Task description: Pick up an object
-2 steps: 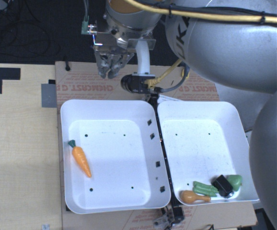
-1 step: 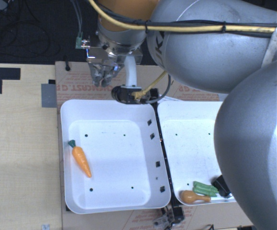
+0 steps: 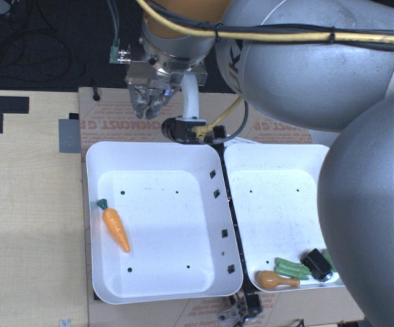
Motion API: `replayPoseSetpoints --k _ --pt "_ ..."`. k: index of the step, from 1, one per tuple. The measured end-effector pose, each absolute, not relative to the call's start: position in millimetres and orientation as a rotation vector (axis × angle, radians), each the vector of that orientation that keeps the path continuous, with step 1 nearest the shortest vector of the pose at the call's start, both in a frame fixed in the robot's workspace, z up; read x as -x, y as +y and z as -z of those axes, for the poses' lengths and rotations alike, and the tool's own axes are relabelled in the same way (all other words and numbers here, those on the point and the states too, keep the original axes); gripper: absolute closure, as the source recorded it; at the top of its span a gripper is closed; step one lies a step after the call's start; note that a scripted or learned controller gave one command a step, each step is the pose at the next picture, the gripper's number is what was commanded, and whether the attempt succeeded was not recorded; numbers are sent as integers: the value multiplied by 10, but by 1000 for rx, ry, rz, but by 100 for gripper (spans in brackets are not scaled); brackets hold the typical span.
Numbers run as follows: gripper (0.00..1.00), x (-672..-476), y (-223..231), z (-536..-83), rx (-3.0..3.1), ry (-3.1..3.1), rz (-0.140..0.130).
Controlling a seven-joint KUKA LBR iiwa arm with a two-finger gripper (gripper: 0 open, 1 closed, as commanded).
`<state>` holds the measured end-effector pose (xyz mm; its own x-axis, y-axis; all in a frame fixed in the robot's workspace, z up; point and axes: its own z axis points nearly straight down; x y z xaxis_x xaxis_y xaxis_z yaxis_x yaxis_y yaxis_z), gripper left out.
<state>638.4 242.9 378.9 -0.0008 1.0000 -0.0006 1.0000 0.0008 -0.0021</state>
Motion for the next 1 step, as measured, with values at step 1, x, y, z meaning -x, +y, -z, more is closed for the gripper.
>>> replayPoseSetpoints --k 1 --pt "100 -6437 2001 -5485 2230 -2225 19"
